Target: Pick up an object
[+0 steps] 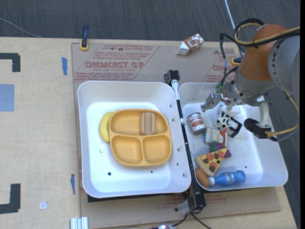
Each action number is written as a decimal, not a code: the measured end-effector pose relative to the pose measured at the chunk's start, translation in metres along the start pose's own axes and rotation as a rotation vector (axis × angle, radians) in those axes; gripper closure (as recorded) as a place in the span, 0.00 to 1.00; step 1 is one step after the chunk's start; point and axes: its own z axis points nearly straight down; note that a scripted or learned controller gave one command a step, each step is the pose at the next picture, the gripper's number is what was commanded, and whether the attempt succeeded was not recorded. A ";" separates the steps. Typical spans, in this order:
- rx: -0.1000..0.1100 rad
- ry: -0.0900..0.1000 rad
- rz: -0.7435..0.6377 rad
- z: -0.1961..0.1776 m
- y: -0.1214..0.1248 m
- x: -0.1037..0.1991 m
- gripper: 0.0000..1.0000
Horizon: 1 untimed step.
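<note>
The gripper point(224, 112) hovers in the right bin point(271, 168) above a black-and-white toy point(227, 121); its finger state cannot be judged. A good grasp likely requires centring before descent, clear of the can point(195, 123).

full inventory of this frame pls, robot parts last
left bin: 1, white, holds the tray
divided tray: 1, orange-yellow, three compartments
wooden block: 1, tan, tray's top compartment
banana: 1, yellow, beside tray's left edge
right bin: 1, white
can: 1, red and silver, right bin
small box: 1, multicoloured, right bin
pizza slice: 1, toy, right bin
bottle: 1, blue, right bin front
small carton: 1, white-brown, board behind bins
arm: 1, grey and orange, over right bin
</note>
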 end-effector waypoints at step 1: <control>0.000 0.000 0.000 0.000 0.000 0.000 0.00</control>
